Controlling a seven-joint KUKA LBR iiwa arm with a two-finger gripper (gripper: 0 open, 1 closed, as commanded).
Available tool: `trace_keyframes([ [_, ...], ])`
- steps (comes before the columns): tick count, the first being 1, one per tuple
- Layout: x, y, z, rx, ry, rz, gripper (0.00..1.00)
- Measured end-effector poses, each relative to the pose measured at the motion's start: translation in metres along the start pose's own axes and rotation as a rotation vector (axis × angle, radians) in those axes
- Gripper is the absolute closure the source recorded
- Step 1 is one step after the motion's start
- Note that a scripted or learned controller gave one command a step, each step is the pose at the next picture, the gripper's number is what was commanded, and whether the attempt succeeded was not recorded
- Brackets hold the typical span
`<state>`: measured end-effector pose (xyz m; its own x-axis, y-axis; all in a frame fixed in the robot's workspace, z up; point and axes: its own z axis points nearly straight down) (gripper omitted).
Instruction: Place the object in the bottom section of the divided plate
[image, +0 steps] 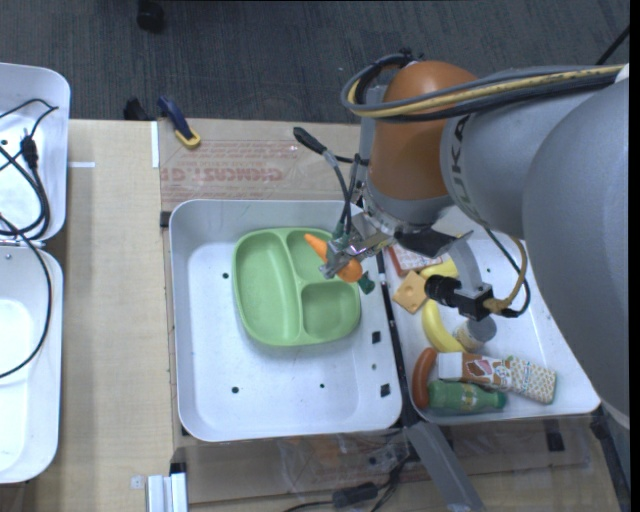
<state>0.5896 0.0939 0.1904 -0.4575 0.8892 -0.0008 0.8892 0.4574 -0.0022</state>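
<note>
Looking down, we saw our gripper (343, 257) pinching a carrot (330, 252) over the green plate (290, 290), at its 2 o'clock edge, inside the left bin (200, 380). Toy foods (470, 385) filled the right bin (560, 350).

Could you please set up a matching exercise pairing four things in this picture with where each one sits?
Things:
1. green plate
2. banana
3. green bottle
4. carrot

Places:
A. right bin, near its front edge
B. at the gripper, over the plate's right rim
C. left bin
D. right bin, beside the cheese wedge

Pairs: 1-C, 2-D, 3-A, 4-B
</note>
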Motion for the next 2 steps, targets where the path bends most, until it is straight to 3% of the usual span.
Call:
trace_keyframes([
  [1,0.0417,0.0765,-0.0296,-0.002,-0.002,-0.123,1.0],
  [2,0.0415,0.0764,-0.0295,-0.001,-0.002,-0.123,0.0],
])
